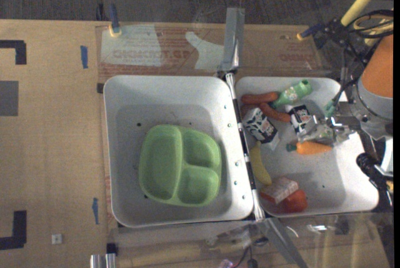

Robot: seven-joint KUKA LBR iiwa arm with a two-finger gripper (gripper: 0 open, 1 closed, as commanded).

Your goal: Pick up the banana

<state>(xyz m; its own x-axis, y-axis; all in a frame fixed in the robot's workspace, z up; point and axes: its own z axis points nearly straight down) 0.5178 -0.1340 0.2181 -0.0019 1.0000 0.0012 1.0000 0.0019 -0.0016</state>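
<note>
Dark carpet runs along the top of the frame; below it a tan tabletop (50, 135) w/ black marks and blue tape bits at left carries two shallow white bins side by side; left bin (119, 98) sits mid-frame, right bin (350, 192) toward the right edge.

Step in hand, as I judge it: approach, pre-grasp; banana not yet taken. The end effector (322, 132) hangs over the upper-right part of the right bin, near a carrot (312, 148) and a small printed carton (301, 115); the metal parts there blur together, so can't tell if it's set wide or narrow, and nothing reads as held. The banana (259, 165) lies along the right bin's left wall, lower-left of the end effector and apart from it, running down toward the lower middle of the frame; its upper end is tucked close to a black-and-white carton (259, 125), its lower end near a pale boxed item (282, 187).

Next move prob. calls for a shift left and down in the frame, wrist turned so the fingers close across the banana's narrow width; the wall beside it leaves little room on that side.

Contents: left bin holds one green divided plate (180, 165), compartments bare; right bin holds the banana, two sausages (265, 103), a green bottle (292, 94), both cartons, the carrot, the boxed item, and a red fruit, maybe a tomato (294, 201), at its lower edge.
</note>
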